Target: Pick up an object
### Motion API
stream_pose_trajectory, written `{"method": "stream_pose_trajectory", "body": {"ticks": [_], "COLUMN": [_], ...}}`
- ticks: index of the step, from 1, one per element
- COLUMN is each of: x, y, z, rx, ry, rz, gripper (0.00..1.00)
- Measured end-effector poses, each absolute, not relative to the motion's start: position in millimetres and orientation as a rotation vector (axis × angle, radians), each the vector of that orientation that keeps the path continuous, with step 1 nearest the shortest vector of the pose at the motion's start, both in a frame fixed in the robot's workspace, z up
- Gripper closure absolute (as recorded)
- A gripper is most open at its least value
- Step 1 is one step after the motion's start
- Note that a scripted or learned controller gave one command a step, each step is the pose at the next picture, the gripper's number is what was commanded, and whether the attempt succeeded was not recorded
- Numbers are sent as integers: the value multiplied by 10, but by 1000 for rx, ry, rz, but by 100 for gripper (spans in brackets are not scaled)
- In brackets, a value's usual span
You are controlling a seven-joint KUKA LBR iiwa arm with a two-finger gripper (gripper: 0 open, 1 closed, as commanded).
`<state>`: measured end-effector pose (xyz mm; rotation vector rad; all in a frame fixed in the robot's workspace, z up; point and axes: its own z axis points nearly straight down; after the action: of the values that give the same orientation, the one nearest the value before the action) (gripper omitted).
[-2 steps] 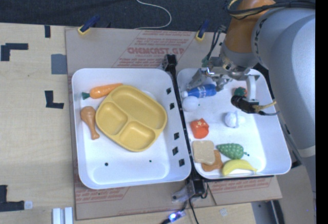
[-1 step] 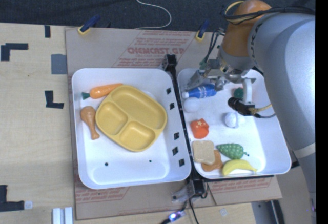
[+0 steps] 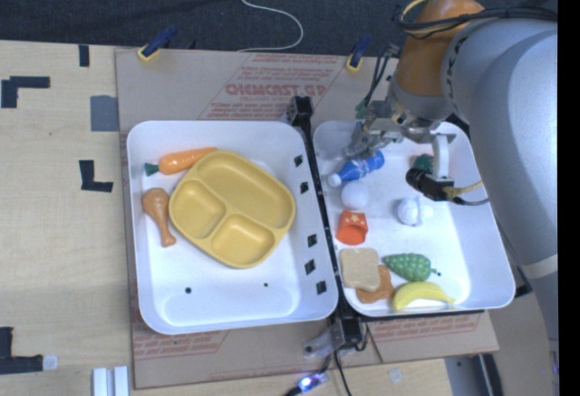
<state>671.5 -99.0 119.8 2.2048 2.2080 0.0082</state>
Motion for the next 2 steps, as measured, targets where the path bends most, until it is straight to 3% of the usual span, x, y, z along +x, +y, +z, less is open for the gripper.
{"method": "stream_pose_trajectory", "body": {"ticks": [2], "x": [6761], "y": [-938], "z": [2276], "rx": [2217], "ry": [2222], "rz": [4], "gripper": [100]}}
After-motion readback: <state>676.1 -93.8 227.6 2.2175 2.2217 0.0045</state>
